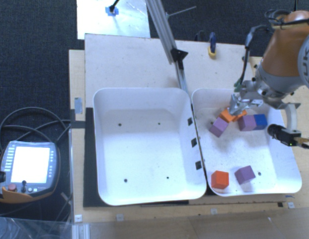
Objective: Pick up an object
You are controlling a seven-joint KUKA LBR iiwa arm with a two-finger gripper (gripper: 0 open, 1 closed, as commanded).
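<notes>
Camera view: claw [237,106] is lowered into the right bin [286,180], touching the orange block [228,116] (finger state cannot be determined) beside two purple blocks [247,123].

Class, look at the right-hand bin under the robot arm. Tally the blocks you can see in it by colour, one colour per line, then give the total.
Purple blocks: 3
Orange blocks: 2
Blue blocks: 1
Total: 6 blocks in the right bin. The gripper hangs over the upper orange block and hides part of it.
</notes>
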